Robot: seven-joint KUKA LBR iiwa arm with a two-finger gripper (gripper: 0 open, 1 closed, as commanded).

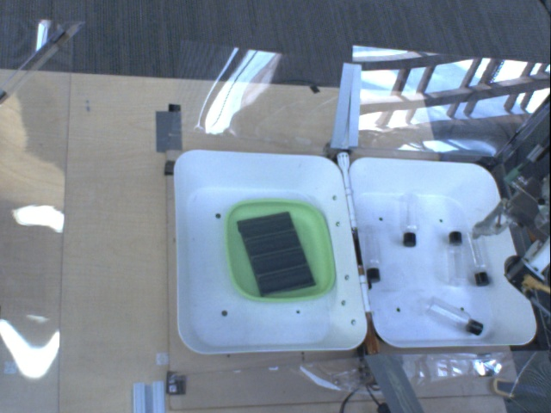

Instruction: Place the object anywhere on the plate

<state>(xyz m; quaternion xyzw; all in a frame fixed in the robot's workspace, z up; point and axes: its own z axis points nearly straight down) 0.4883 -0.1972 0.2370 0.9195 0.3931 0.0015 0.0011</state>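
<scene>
A light green square plate (323, 252) lies in the middle of the left white bin (198, 317). A dark grey ridged rectangular block (275, 253) rests flat on the plate, turned slightly off square. My gripper (494, 222) hangs at the right edge of the right bin (430, 179), far from the plate and block. Nothing shows in it.
Several clear vials with black caps lie scattered in the right bin, among them one (409, 231) near the middle and one (454, 317) at the front. The arm (532, 231) fills the view's right edge. A grey bracket (346, 106) stands behind the bins.
</scene>
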